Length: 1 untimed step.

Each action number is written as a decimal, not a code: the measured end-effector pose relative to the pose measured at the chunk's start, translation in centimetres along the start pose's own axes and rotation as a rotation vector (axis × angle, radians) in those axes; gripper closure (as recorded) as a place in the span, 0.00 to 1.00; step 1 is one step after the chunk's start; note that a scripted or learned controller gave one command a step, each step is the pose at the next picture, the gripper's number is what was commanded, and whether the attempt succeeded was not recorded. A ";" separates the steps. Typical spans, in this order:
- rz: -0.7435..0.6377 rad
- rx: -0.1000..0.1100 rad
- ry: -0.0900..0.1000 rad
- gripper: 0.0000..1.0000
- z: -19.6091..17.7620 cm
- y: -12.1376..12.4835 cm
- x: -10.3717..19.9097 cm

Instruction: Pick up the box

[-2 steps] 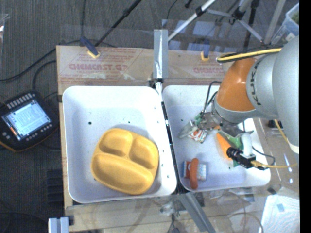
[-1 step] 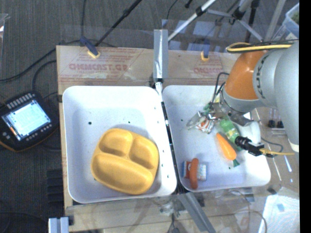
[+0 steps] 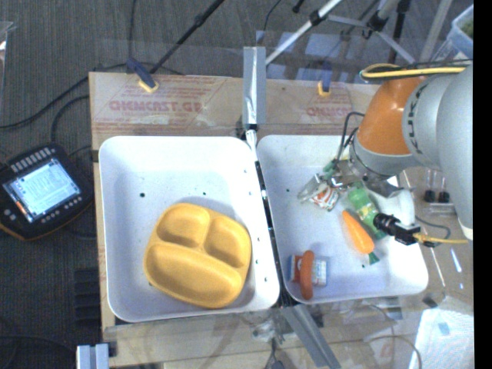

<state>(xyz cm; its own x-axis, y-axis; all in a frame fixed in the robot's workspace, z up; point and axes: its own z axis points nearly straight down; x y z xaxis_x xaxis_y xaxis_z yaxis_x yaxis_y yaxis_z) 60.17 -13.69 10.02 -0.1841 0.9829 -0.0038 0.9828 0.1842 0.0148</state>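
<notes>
So our gripper (image 3: 327, 189) sits low in the right bin (image 3: 400, 283), over crumpled stuff, jaw state unclear; the box (image 3: 309, 270), w/ red thing atop, lies near the front wall, apart from us

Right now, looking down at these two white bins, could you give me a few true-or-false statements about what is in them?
1. A yellow compartment tray lies in the left bin. True.
2. A toy carrot lies in the left bin. False: it is in the right bin.
3. The arm reaches over the right bin. True.
4. The small box sits at the right bin's far edge. False: it lies near the front edge.
5. The gripper is above the yellow tray. False: it is over the right bin.
</notes>
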 end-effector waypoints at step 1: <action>0.094 0.017 0.003 1.00 -8.3 0.3 10.5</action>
<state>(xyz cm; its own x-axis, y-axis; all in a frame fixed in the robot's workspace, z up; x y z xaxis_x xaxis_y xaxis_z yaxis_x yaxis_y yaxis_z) 58.44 -3.35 18.27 -0.0910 0.9959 0.0002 0.9959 0.0910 -0.0023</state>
